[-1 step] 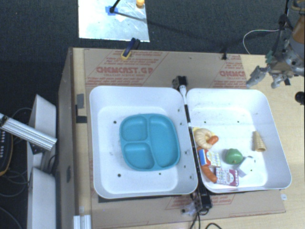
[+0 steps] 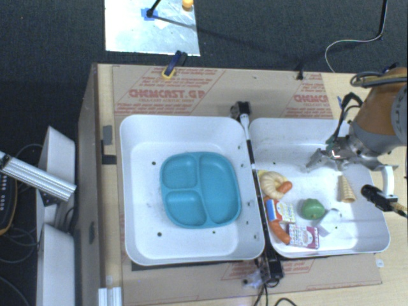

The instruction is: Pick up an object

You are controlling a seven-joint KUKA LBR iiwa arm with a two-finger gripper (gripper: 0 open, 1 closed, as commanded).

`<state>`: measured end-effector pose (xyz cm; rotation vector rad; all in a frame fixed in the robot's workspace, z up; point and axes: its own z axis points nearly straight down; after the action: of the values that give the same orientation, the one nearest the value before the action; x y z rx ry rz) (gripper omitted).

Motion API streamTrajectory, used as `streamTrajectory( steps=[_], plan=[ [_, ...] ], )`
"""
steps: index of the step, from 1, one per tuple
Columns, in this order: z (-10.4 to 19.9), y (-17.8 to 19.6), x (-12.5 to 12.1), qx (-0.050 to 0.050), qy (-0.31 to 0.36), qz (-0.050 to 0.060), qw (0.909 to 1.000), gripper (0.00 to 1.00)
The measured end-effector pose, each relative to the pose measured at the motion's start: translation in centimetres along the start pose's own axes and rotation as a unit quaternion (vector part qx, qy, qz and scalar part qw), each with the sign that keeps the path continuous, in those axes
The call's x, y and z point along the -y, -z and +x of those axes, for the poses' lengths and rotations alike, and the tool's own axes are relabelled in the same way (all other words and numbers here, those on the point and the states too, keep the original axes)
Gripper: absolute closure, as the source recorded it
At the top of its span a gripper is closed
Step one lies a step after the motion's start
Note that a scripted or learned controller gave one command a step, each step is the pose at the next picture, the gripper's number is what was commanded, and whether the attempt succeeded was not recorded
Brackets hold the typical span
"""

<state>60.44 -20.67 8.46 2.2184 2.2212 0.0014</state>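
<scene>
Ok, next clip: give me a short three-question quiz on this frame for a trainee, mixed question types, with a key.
1. True or false: the blue divided plate lies in the left bin.
2. Which lies nearest the green pepper-like item?
A. the ice cream cone
B. the yellow ball on the sheet beyond the bench
C. the blue divided plate
3. Fill in: the gripper hovers over the ____ bin.

Key
1. True.
2. A: the cone lies just right of it in the same bin.
3. Right: the one with the croissant, carrot and small carton.
</scene>
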Motion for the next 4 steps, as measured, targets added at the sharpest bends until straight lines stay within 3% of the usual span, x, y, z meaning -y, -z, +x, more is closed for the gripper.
streamTrajectory(
  steps=[1, 2, 3, 4],
  plan=[
    [5.9, 10.3, 4.4, 0.000, 0.001, -0.001, 1.0000, 0.00],
    [5.5, 2.1, 10.1, -0.001, -0.001, 0.002, 1.0000, 0.00],
    [8.0, 0.0, 11.3, -0.001, 0.000, 0.000, 1.0000, 0.00],
    [8.0, 1.1, 11.2, -0.001, 0.001, -0.001, 1.0000, 1.00]
  ],
)
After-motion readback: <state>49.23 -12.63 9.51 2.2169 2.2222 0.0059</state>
